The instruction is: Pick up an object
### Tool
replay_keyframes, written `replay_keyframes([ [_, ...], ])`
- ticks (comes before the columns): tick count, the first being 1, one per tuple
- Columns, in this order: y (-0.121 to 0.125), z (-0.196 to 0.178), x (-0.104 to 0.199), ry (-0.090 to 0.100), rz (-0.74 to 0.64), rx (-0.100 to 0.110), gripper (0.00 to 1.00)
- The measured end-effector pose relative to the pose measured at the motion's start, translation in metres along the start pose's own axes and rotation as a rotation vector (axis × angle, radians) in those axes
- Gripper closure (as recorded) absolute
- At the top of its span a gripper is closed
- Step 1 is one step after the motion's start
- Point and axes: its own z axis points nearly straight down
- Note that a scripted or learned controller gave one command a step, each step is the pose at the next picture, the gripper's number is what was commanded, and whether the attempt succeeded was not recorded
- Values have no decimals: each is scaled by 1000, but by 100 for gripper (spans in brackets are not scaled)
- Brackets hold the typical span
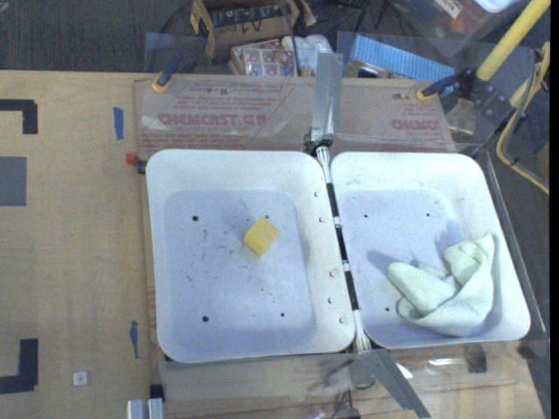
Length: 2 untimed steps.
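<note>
A small yellow block, cube-like with matte faces, lies near the centre of the left bin. A soft, crumpled white cloth fills the right bin at 5 o'clock.

You cannot judge the arm's look from this moment: its colours, shapes, cables, screws and markings are all beyond what you can tell here.
</note>
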Motion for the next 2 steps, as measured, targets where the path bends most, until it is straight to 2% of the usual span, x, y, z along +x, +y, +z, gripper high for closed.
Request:
replay_keyframes([
  [1,-75,132,-10,-8,-1,-2,0],
  [2,-75,132,-9,-8,0,-2,0],
])
